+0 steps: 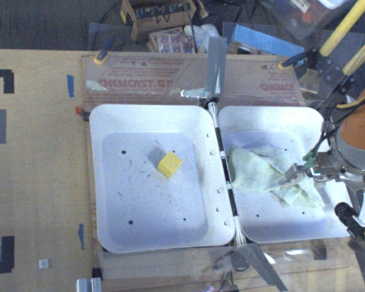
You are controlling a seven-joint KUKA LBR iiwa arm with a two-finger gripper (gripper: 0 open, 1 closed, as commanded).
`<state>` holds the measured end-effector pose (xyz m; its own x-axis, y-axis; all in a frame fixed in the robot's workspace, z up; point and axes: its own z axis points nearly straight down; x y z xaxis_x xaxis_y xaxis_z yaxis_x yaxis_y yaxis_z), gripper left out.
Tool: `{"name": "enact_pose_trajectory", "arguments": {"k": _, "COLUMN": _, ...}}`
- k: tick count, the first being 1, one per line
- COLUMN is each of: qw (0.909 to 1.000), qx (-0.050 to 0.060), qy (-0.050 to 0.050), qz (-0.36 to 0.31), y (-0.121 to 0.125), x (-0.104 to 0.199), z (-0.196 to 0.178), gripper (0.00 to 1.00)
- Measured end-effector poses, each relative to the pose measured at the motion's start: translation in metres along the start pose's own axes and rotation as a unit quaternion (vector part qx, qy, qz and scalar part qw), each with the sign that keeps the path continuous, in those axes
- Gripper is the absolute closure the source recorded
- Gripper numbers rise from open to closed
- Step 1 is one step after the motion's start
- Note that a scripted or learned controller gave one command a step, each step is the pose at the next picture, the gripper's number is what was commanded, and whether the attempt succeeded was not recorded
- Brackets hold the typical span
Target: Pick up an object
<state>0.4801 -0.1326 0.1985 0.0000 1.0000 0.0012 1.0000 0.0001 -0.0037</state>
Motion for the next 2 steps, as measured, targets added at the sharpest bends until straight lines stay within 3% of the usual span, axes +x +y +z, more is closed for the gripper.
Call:
{"name": "enact_pose_trajectory", "arguments": {"k": 1, "qw": 0.9932, "qx": -0.003, "qy": -0.001, "qz": -0.117, "y": 0.125, "x": 0.001, "z": 0.092, "gripper": 0.0}}
{"name": "enact_pose_trajectory", "arguments": {"k": 2, "qw": 0.9999, "qx": -0.007, "qy": -0.002, "qz": -0.008, "y": 0.182, "x": 0.036, "z": 0.109, "gripper": 0.0}}
